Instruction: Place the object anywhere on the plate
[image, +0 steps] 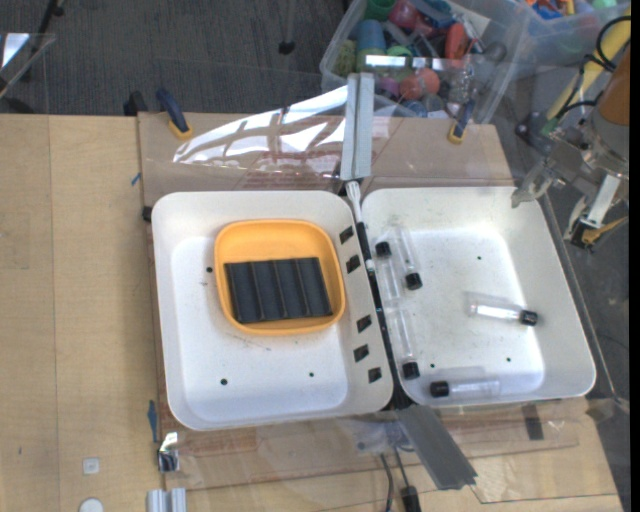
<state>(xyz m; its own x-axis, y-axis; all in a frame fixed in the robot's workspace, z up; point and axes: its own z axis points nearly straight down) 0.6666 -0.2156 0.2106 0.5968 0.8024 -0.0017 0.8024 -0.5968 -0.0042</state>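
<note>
1. Tubes sit in the right bin (560, 300): the clear tube (500, 313) with a black cap lies alone mid-bin, long axis roughly left-right, cap pointing right.
2. The tool (585, 215) hangs off the bin's upper right corner, so the tube lies down-left of it. Can't tell its state.
3. The orange plate (228, 250) in the left bin (180, 380) carries a dark ridged insert (277, 289), well apart from the tube.

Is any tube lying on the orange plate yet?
No: the orange plate in the left bin carries just a dark ridged insert, while the clear tubes lie in the right bin.
</note>
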